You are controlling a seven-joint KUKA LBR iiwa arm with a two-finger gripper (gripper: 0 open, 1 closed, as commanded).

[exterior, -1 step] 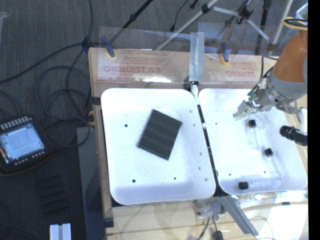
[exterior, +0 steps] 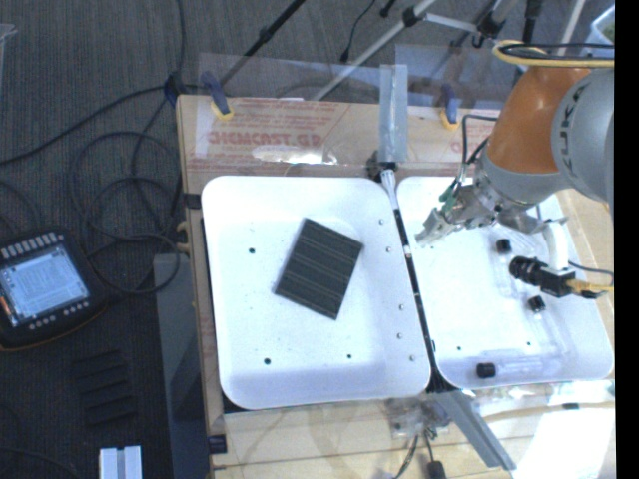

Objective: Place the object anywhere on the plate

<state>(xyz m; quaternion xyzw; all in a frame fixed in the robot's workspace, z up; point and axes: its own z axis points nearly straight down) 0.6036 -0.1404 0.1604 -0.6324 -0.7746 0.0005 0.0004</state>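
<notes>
While a control pendant [exterior: 40,285] glows on the floor at far left, its screen text too small to read, a grey-and-orange KUKA arm [exterior: 534,118] works a two-bin bench. In the left bin [exterior: 240,367], a dark ribbed plate [exterior: 319,267] lies flat, skewed to the bin's walls, near the middle, with nothing on it. Beyond that bin, on the far side, a board [exterior: 270,133] under a clear sheet carries red printed lettering, too blurred to make out; no other brand or label is legible.

To the right, the gripper [exterior: 436,226] hangs over the far-left corner of the right bin [exterior: 469,317], just beside the wall dividing the two bins. Whether it is clenched, released or carrying anything cannot be told from this angle. A small black piece [exterior: 485,370], apparently the object, sits at the right bin's near edge, well apart from both gripper and plate.

On this evidence the task is at its pick stage, with the placing not yet done. The next move appears to call for bringing the gripper to the near edge, lowering onto the piece and closing on it. It would then need to lift clear of the dividing wall and cross left to set the piece on the ribbed surface.
</notes>
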